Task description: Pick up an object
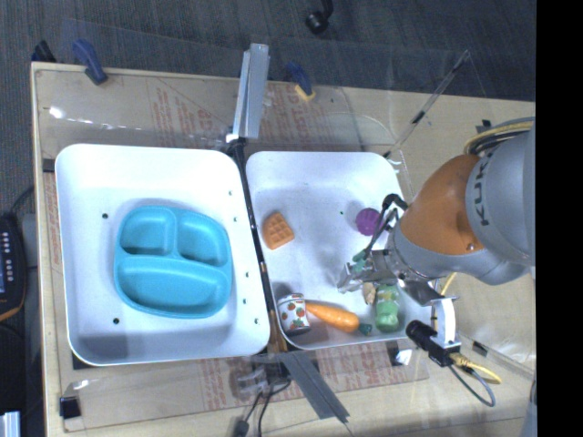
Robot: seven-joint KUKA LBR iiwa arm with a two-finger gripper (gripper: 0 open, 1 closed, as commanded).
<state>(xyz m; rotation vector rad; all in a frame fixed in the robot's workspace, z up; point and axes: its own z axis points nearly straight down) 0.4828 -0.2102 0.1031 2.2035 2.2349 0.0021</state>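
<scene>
Reaching in from the right, the grey arm (492,208) with its orange band lowers the end effector (369,269) into the right bin (310,176), over the bin's lower right part. Whether it is open or closed cannot be told from this slanted overhead view, and nothing can be seen gripped in it.

Just below the end effector lies a green object (388,312), small and blocky, its shape too unclear to name; it sits near the bin's lower right corner. To its left a carrot (332,317) lies flat on the bin floor, orange and tapered, its long axis running roughly left to right with a slight downward slope toward the right. Its left end touches or nearly touches a small white cup with red spots (291,312), which is at the bin's lower left corner.

A purple object (368,218) rests higher up, close beside the arm's wrist. A waffle-patterned orange piece (278,230) lies near the bin's left wall, well apart from the end effector.

The left bin (82,180) holds a blue divided plate (173,260) with three compartments. Both bins sit on the tabletop (137,98).
</scene>
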